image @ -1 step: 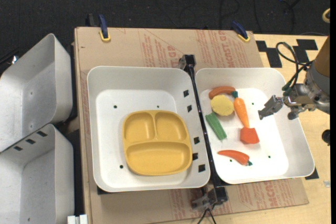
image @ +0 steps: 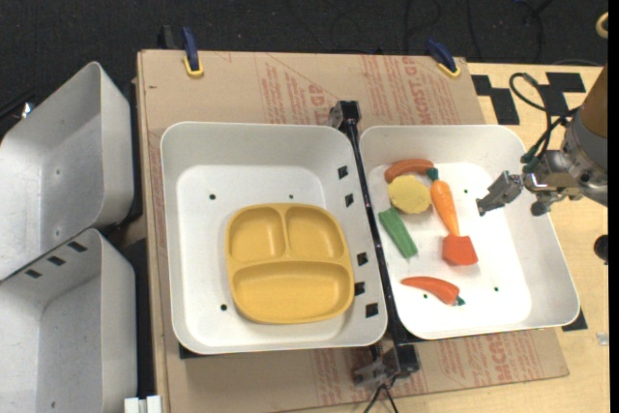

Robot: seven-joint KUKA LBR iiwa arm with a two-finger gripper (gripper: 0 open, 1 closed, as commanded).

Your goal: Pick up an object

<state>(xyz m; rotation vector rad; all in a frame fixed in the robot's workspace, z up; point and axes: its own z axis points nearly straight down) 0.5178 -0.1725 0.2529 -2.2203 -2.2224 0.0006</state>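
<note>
The nearest thing I can go for is the carrot (image: 444, 205), lying in the right bin (image: 542, 305) with its green tip toward the far wall and its fat end close to an orange block (image: 460, 250). It looks like a toy: light, stiff and smooth, so I judge it will slip if pinched near the taper; across its thick middle is the better hold. Just left of it sits a round yellow fruit (image: 410, 194), likely to roll, with a sausage (image: 408, 169) behind it, a green pod (image: 397, 233) beside it, and a red chilli (image: 430, 287) nearer the front. My gripper (image: 500, 192) hovers over the bin's right part, apart from everything; it grips nothing, and I cannot tell how it is set. The left bin (image: 193, 208) on the bench (image: 290, 82) holds a yellow divided plate (image: 289, 262).
</note>
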